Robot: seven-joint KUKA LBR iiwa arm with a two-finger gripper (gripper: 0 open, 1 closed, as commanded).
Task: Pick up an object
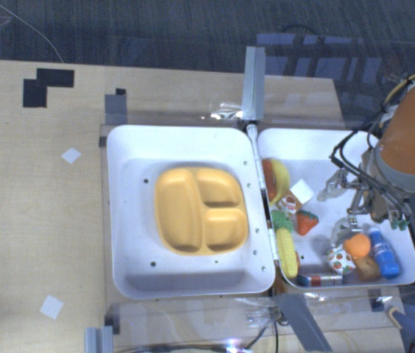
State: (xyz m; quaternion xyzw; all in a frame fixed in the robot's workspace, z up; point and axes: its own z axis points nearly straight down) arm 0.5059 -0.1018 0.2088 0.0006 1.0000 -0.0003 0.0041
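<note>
- The arm (412,134) reaches in from the right over the right bin (318,142); its orange band sits at the frame's right edge.
- The gripper (345,225) hangs low over that bin's right half – fingers spread apart, nothing between them. One finger (332,188) points left toward the bin's middle; the other (340,232) comes down just above the orange ball (357,245).
- Whether the lower finger touches the ball cannot be told.
- The ball lies near the bin's front right, just beside a blue bottle (384,254) to its right and a patterned toy (338,261) to its front left. A brown piece (367,268) lies in front of it.
- A red-and-blue marker (319,279) lies along the front wall.
- On the bin's left side: a yellow corn cob (287,248) along the wall, a strawberry (307,221) beside it, a white block (301,192) further back, and a yellow and red piece (274,176) at the back left.
- The left bin (130,271) holds a yellow tray (199,209) with three compartments – it sits in the middle, well apart from the gripper.
</note>
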